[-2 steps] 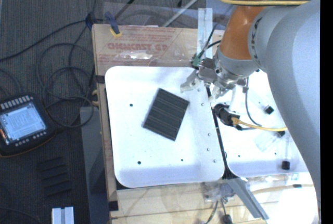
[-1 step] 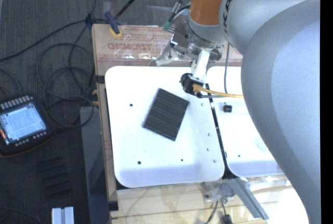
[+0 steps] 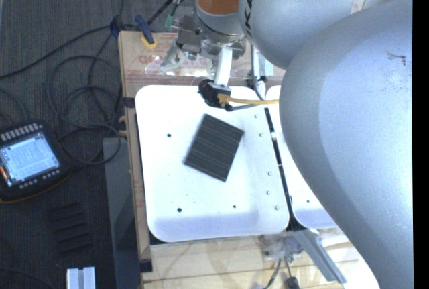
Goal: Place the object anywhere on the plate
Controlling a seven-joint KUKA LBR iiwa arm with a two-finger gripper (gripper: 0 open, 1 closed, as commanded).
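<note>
We see the pincer (image 3: 190,47) hanging just beyond the far rim of the left bin (image 3: 201,217), over the worktop (image 3: 134,63). We cannot tell whether it is spread or pressed together. A dark ribbed slab (image 3: 214,147) lies flat and skewed near the middle of that bin, apart from the pincer. The arm (image 3: 335,80) covers most of the right bin (image 3: 305,210).

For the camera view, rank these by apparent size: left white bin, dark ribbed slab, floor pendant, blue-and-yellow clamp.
1. Left white bin, clearly largest.
2. Dark ribbed slab and floor pendant: they look alike, and the pendant lies lower, farther from the camera, so I leave them unranked.
3. Blue-and-yellow clamp, smallest.
</note>
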